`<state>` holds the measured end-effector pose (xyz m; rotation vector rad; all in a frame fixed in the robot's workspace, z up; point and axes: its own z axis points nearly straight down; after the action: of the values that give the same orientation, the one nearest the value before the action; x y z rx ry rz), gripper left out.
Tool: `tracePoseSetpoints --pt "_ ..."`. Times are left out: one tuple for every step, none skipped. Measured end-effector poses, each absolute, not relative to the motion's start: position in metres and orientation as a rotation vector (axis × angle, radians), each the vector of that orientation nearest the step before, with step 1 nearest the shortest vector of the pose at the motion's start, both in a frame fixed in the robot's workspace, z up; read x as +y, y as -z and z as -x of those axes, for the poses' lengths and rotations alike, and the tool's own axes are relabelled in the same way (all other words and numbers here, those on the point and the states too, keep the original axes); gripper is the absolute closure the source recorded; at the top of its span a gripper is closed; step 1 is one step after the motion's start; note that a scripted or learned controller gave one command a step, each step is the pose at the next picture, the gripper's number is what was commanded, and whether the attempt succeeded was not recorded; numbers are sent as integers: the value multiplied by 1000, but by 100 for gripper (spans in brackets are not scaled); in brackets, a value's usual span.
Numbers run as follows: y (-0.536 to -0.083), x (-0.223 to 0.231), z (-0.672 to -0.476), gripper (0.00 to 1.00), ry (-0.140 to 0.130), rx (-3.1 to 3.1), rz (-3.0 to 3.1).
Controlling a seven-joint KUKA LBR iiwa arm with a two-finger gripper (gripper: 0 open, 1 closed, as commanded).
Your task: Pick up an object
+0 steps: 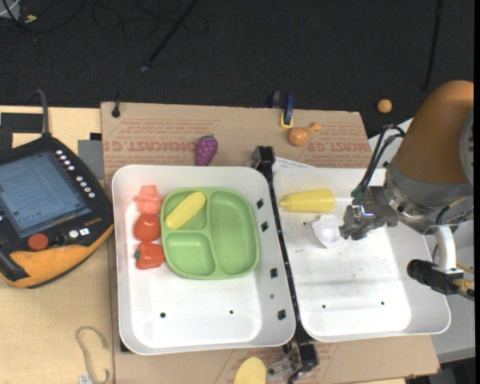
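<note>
Gripper (354,224) hovers beside white object (326,232); cardboard (160,138) reads "COMCAST" inverted

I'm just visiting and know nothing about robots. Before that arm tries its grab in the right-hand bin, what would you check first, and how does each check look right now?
1. Something to grab lies near: ok. A small white object sits in the right bin, just left of the gripper.
2. Gripper is over that bin: ok.
3. Fingers ready: cannot tell, they are too dark and small.
4. Nothing already held: cannot tell.
5. Neighbours apart from the target: ok, though close. The yellow mustard bottle lies just above the white object, with a small gap.
6. Left bin out of the way: ok. The green plate and corn sit across the divider.
</note>
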<state>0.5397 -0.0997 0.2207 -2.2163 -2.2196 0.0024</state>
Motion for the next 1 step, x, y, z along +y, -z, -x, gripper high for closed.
tracePoseSetpoints --pt "-211 -49 -522 100 -3 -2220 2215"
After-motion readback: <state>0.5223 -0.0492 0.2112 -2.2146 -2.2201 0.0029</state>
